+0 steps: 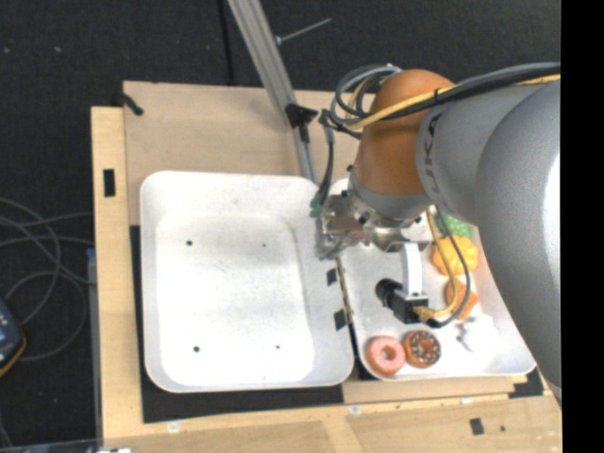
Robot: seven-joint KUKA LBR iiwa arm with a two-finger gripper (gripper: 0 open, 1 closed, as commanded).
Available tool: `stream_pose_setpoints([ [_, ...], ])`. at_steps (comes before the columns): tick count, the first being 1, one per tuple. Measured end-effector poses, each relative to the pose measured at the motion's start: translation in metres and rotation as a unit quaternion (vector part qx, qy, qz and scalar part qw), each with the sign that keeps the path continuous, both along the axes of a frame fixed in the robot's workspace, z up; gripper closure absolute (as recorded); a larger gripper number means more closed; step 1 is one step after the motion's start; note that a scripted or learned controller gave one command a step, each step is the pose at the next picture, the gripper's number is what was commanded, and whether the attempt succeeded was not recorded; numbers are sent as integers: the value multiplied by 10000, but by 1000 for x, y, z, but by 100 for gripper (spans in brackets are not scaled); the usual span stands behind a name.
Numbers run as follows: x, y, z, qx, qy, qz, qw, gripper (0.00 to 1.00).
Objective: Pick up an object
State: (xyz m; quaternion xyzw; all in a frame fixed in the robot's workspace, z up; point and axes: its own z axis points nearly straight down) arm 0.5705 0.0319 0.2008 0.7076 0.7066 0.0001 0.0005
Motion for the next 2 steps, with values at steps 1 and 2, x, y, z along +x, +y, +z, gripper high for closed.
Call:
stream_pose_setpoints([
  [1, 0, -16, 3, 3, 0, 1, 10000, 100],
  [2, 18, 50, 23, 11, -3, 30, 10000, 100],
])
